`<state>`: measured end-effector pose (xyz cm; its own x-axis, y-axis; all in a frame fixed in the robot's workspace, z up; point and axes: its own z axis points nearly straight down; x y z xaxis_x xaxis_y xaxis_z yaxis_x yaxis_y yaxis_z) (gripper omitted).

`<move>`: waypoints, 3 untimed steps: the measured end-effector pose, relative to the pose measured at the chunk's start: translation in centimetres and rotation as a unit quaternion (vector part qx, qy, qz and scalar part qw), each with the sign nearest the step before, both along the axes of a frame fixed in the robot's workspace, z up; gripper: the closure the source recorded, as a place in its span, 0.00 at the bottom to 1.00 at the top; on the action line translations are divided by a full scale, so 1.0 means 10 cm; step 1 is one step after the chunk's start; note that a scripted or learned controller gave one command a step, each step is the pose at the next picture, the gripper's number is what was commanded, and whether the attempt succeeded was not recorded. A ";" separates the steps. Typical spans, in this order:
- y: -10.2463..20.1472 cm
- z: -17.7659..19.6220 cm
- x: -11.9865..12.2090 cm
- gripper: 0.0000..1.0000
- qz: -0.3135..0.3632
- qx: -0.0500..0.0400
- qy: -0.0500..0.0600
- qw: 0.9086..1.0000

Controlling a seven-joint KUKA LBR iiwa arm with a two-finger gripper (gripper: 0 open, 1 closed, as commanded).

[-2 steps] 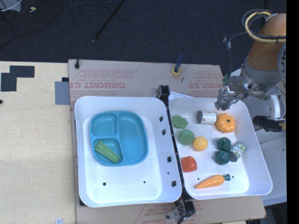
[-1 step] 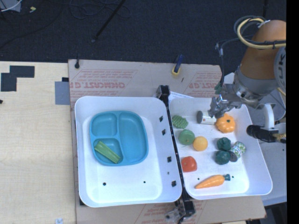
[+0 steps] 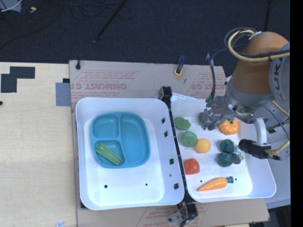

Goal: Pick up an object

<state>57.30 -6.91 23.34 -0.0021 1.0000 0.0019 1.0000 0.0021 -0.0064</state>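
Observation:
My gripper (image 3: 211, 119) hangs low over the upper middle of the right bin (image 3: 258, 186), under the grey arm with its orange band. An orange toy pepper (image 3: 229, 126) lies just to its right, touching or nearly touching it. A ridged green vegetable (image 3: 182, 123) sits to its left. Below are a round green fruit (image 3: 189, 139), a yellow ball (image 3: 202, 145), a red tomato (image 3: 191, 166), two dark green broccoli pieces (image 3: 226, 152) and a carrot (image 3: 213, 184). Nothing is seen lifted.
The left bin (image 3: 87, 183) holds a blue divided plate (image 3: 128, 136) with a green pea pod (image 3: 108, 153) in its lower left section. A black divider (image 3: 174, 145) joins the two bins. A black cable part (image 3: 254, 149) hangs over the right bin's right side.

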 end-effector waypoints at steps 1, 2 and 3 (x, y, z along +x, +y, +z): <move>0.35 -0.03 -0.24 1.00 0.000 0.000 0.000 1.000; 0.86 -0.04 -0.57 1.00 0.000 0.000 0.000 1.000; 0.84 -0.15 -0.56 1.00 -0.002 -0.001 0.000 1.000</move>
<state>51.73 1.45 21.81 0.0013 1.0000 0.0000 1.0000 -0.0013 -0.0070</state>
